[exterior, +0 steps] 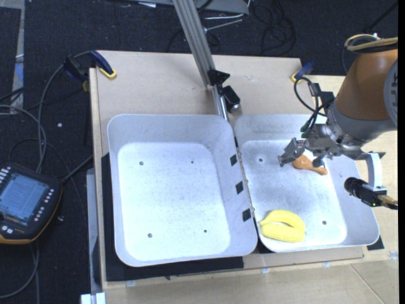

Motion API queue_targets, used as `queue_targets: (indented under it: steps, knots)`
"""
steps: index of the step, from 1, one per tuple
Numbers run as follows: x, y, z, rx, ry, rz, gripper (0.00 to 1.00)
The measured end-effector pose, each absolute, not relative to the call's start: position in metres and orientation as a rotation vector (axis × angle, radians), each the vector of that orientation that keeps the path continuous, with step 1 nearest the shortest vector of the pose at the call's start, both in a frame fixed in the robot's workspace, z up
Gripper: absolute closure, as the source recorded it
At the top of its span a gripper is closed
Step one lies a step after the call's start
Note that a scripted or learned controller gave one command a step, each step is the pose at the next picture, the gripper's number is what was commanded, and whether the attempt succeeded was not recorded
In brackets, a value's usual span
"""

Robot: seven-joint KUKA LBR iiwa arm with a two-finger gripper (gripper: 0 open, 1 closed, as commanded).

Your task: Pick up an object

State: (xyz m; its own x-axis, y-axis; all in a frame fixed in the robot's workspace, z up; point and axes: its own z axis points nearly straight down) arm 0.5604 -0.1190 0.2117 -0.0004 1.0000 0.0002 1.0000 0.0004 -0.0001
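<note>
In the right bin (278,189) lie two objects. A yellow banana-shaped object (283,225) rests near the bin's front edge. A small orange object (310,164) lies at the back right of the bin, partly covered by the arm's wrist. My gripper (292,152) hangs just left of the orange object, low over the bin floor, its dark fingers pointing left. Nothing shows between the fingers.
The left bin (171,189) sits beside the right one, sharing a raised middle rim with black clips. A slanted metal pole (199,43) rises from the bench behind the bins. The grey and orange arm (370,87) covers the right bin's far right corner.
</note>
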Motion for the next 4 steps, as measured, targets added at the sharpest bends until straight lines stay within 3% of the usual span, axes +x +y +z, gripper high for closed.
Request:
queue_targets:
  steps: [3,4]
  knots:
    - [0.569,-0.112,0.094,-2.220,-2.220,0.002,0.00]
    - [0.569,-0.112,0.105,-2.221,-2.221,0.000,1.00]
